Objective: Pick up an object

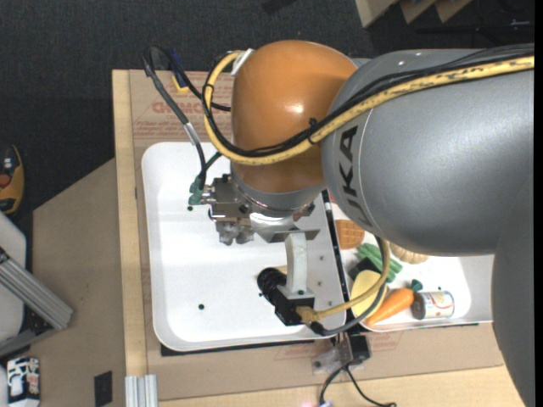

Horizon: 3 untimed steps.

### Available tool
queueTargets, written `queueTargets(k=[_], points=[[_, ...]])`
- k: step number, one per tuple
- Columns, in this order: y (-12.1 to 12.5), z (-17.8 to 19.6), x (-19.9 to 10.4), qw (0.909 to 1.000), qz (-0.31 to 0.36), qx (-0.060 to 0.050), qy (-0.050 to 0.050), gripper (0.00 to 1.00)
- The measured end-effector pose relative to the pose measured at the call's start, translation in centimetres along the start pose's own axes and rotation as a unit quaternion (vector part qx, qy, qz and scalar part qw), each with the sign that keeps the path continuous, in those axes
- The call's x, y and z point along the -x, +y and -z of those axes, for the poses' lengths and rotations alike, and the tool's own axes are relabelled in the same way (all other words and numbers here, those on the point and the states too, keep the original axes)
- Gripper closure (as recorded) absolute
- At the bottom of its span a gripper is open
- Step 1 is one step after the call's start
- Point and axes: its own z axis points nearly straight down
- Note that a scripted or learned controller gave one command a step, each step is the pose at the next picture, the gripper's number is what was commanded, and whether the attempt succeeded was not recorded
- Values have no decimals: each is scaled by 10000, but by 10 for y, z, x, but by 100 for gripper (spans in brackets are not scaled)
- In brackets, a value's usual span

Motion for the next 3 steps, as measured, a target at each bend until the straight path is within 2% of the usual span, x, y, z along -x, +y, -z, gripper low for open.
queueTargets(k=[1, 2, 3], points=[[1, 140, 0, 9999, 17, 148, 72, 100], [0, 20, 0, 10000, 1, 16, 7, 100], [7, 166, 0, 9999, 16, 155, 74, 100]])
